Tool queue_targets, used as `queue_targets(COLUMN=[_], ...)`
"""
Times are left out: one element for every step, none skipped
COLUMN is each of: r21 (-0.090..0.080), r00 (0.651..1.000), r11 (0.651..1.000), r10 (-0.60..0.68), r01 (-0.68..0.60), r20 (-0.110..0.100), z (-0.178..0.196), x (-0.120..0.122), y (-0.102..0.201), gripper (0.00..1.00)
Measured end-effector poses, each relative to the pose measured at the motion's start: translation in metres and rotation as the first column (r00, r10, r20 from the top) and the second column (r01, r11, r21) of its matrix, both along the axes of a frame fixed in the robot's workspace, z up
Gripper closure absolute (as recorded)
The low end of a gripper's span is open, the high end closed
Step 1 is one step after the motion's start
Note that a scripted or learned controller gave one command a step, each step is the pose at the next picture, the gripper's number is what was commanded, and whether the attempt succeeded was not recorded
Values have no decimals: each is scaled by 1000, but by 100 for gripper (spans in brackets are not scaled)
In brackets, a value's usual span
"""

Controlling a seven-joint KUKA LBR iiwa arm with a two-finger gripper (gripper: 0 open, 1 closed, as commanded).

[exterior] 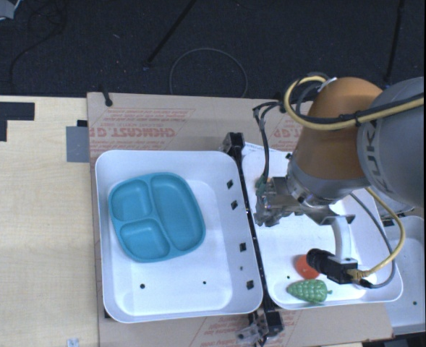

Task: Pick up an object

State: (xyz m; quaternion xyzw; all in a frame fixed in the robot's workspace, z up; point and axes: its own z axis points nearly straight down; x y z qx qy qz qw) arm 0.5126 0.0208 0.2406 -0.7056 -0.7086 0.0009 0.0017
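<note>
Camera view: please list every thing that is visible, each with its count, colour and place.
Bins: two, white, side by side on the bench.
Divided plate: one, light blue, three compartments, lying in the left bin.
Bumpy green object: one, green, near the front edge of the right bin.
Red-orange object: one, in the right bin just behind the green one, partly covered by a black part.
Board: one, brown with red print, under the bins.
Arm: one, grey with orange band, over the right bin.
Tool: one, dark, low at the right bin's left side; finger state unclear.
</note>
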Motion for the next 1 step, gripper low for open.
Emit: queue_targets(r21=[-1], r00=[1000], r11=[1000], r10=[-1], r01=[1], r20=[-3], z=[-13], x=[-5], y=[47], gripper=[100])
